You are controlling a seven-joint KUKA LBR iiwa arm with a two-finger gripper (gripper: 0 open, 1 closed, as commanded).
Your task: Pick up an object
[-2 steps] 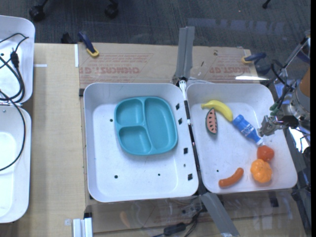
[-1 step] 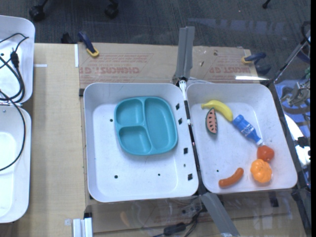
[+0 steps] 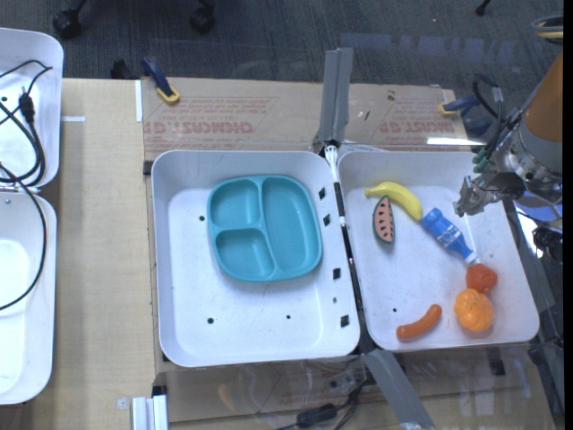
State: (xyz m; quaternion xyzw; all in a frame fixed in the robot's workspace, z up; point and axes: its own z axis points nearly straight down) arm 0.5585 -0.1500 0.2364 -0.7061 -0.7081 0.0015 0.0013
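Bottle (image 3: 446, 233), blue, white-capped, lying flat

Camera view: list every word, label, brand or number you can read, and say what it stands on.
Red print on the cardboard sheet behind the bins: letters appear reversed or upside down, too blurred to read reliably.
Label on the blue bottle in the right bin: too small to read.
No other text is legible.

Dark carpet, pale bench.
Grey carpet floor (image 3: 269, 16) across frame top; chair casters (image 3: 67, 21) upper left; cardboard sheet (image 3: 242, 119) on wooden bench (image 3: 98, 240).
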